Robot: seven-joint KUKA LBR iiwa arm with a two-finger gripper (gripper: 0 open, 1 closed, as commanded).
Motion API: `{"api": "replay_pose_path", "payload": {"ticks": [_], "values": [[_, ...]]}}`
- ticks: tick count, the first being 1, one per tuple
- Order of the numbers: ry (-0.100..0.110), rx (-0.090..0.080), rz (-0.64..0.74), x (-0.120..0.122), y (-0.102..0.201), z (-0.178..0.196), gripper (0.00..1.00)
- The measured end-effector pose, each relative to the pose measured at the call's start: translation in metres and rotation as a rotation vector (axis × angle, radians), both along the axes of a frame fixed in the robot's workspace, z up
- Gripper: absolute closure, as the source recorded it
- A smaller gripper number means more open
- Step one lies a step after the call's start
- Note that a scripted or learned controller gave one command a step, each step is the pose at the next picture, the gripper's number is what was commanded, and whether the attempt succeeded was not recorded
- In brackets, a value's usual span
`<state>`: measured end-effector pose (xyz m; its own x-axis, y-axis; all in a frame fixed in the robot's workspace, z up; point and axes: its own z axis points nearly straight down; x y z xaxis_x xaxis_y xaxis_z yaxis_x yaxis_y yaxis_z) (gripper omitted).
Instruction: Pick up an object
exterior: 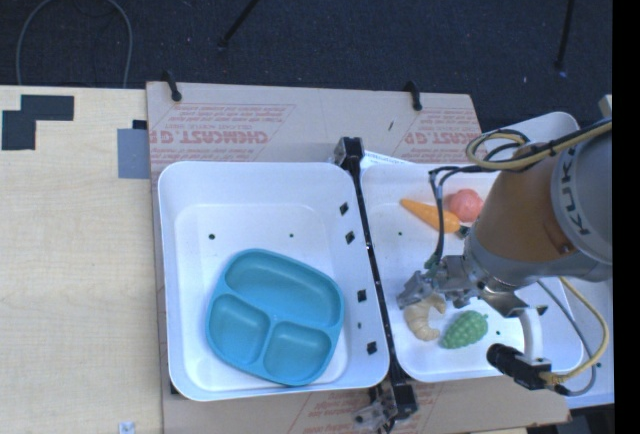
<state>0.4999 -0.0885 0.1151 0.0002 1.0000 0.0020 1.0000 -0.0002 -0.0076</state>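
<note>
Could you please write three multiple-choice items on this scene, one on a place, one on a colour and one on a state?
1. Where does the divided plate lie?
A. in the left bin
B. in the right bin
C. on the wooden bench

2. What colour is the bumpy fruit near the gripper?
A. red
B. green
C. blue

3. How does the orange carrot stand to the gripper?
A. clamped in it
B. lying apart from it in the right bin
C. resting on the plate

Answers: 1 A, the plate sits inside the left bin. 2 B, the fruit is green. 3 B, the carrot lies farther back in the bin, beside the pink object.
</note>
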Motion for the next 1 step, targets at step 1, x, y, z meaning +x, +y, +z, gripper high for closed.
{"api": "replay_pose_path", "payload": {"ticks": [1], "values": [[0.0, 0.0, -0.007, 0.0001, -0.0016, 0.0119, 1.0]]}}
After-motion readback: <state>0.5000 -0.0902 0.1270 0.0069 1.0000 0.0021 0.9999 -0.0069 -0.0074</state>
